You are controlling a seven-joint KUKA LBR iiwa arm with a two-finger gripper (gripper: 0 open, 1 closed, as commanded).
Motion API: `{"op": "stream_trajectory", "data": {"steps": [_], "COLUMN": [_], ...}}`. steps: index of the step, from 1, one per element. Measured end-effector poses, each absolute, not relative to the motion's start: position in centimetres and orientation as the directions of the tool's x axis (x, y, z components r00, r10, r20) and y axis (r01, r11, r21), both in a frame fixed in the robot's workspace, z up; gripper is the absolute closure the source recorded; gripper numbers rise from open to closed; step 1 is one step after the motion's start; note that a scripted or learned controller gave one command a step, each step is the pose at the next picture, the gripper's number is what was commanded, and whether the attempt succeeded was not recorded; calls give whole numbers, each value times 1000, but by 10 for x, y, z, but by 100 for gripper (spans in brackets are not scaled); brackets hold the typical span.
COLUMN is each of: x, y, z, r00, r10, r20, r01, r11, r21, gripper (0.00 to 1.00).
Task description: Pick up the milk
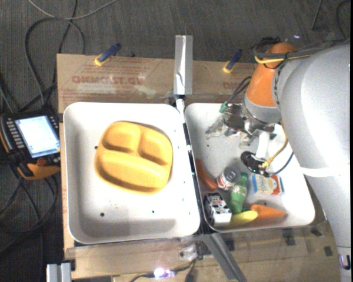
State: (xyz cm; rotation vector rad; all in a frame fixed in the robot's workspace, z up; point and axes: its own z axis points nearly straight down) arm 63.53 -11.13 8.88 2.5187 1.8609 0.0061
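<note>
One arm (317,104) reaches down, end effector (247,135) above the milk (266,185).

A dark grey carpeted floor (106,16) fills the upper frame, crossed by loose black cables (47,22). A brown cardboard sheet (123,81) covers the bench, held by blue-and-yellow clamps (107,53). A lit handheld control pendant (32,137) sits at left.

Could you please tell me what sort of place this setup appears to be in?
Probably a robotics lab, not a kitchen: a grey arm with an orange band reaches over two shallow white bins on a cardboard-covered bench, a handheld control pendant with a lit screen lies beside them, and cables trail over the carpet.
</note>
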Motion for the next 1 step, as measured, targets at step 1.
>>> {"op": "stream_trajectory", "data": {"steps": [1], "x": [551], "y": [-130], "z": [89], "r00": [189], "r10": [982], "r20": [-2], "r01": [982], "r11": [-189], "r21": [9], "gripper": [0]}}
